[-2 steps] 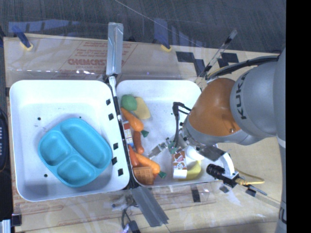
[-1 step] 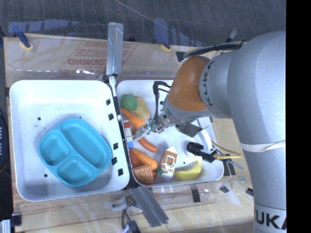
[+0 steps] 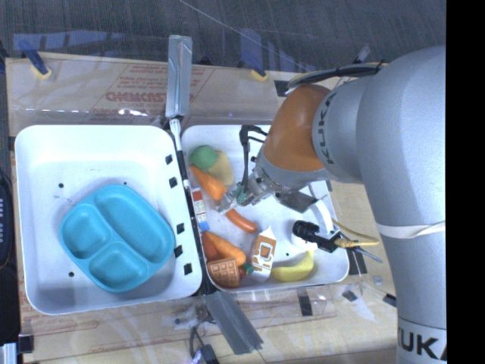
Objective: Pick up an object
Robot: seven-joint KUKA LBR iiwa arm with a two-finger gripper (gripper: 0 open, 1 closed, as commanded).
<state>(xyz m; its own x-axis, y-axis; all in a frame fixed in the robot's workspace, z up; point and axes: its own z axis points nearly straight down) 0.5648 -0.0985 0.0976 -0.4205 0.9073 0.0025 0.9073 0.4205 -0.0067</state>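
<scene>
Reaching down into the right bin (image 3: 333,275), the gripper (image 3: 241,196) hangs low among the play food. Its tip is just beside the lower end of the upper carrot (image 3: 209,182) and just above the red-orange sausage (image 3: 241,221). This reads as the approach step of the pick: nothing appears lifted, and the upper carrot seems the likeliest target (the sausage is a close second).

Whether the gripper is open or closed I cannot tell, since the tip is a small blur under the wrist. The next move calls for settling squarely over one piece, closing across its narrow width, then rising without dragging its neighbours.

Those neighbours crowd in: a green-and-yellow fruit (image 3: 206,158) towards the far wall, a second carrot (image 3: 224,246), a waffle (image 3: 223,271), a small carton (image 3: 263,254) and a banana (image 3: 295,268). The arm (image 3: 394,150) hides the far right of this bin. A blue tray (image 3: 114,237) lies in the left bin (image 3: 45,150).
</scene>
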